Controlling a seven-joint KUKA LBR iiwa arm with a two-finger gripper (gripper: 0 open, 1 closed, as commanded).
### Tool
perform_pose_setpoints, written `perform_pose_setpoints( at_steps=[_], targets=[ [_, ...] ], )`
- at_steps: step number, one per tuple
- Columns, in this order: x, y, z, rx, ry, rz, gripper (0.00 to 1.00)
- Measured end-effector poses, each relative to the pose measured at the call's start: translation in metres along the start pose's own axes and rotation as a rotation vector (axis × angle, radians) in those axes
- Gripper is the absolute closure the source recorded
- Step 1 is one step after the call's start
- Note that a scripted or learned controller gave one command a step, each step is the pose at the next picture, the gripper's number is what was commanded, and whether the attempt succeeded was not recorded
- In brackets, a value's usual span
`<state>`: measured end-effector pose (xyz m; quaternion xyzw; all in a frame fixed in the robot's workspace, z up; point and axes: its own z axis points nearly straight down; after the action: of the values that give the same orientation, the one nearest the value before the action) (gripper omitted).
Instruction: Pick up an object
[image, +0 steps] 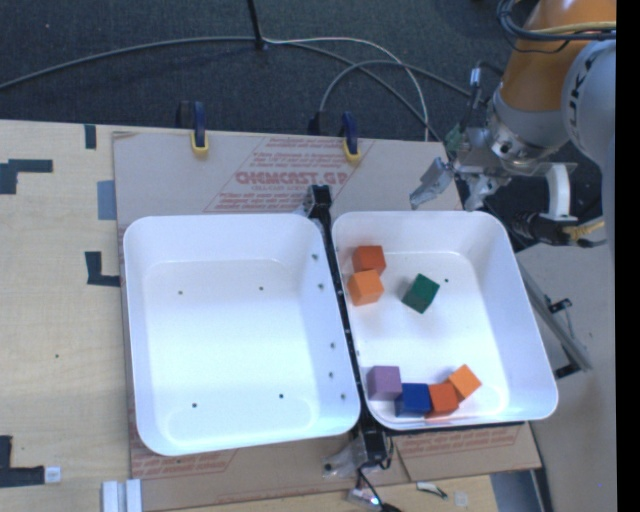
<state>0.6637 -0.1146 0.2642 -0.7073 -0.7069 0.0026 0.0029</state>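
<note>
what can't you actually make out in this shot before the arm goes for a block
- End effector, camera view: small and blurred above the right bin's far rim.
- Arm, camera view: cut off by the top and right edges.
- Blue block, camera view: packed against the purple block and an orange block, so its sides are hidden.
- Printed text on the cardboard: smaller lines too small to read.
</note>
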Motion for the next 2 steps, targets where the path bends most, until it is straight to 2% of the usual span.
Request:
perform_pose_setpoints(
  at_steps=[1,2],
  targets=[
    [0.000,0.001,-0.005,-0.008,-0.001,-0.001,0.00],
    [0.001,-0.002,0.038,-0.004,0.000,-0.001,0.00]
  ],
)
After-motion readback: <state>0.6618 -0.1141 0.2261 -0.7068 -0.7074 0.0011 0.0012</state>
